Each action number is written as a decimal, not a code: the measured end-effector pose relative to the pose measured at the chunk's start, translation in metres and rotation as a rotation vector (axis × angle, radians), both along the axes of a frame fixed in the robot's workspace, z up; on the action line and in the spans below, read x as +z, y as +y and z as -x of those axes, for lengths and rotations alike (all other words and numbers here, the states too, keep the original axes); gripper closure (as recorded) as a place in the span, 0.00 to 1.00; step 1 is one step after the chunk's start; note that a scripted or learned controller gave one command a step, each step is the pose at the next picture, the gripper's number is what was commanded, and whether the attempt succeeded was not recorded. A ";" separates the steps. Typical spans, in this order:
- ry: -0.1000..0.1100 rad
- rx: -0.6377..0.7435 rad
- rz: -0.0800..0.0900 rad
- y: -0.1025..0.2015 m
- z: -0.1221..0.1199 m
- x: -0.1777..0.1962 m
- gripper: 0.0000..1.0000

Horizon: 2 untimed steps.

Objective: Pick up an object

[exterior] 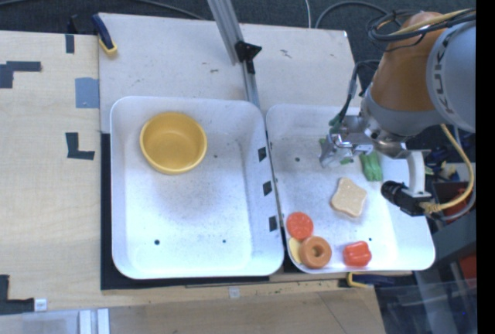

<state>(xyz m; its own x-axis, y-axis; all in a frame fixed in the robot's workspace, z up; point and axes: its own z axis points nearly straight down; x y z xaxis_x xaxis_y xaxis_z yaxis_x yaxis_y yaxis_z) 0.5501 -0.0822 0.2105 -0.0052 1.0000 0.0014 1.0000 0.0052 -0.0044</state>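
Note:
My gripper [336,151] hangs over the upper middle of the right bin [305,131], its metal fingers pointing left and down with nothing visible between them. A green object [373,168] lies just right of the fingers, partly under the wrist. A tan slice of bread [349,197] sits below the gripper. Along the bin's front edge lie a red-orange tomato [299,226], a brown doughnut [316,251] on a yellow piece, and a red pepper-like item [356,253].
The left bin [186,247] holds a yellow bowl [173,141] at its upper left. A slanted metal pole [224,8] rises behind the bins. Cables and a black connector [402,197] hang off the arm at the right bin's right side.

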 end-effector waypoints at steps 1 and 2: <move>0.000 0.001 -0.001 0.054 0.009 -0.008 1.00; -0.002 0.003 -0.001 0.116 0.019 0.003 1.00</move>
<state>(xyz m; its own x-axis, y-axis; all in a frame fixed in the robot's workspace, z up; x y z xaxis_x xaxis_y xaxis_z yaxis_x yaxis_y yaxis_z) 0.5307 0.0337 0.2133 -0.0087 1.0000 0.0026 1.0000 0.0087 -0.0024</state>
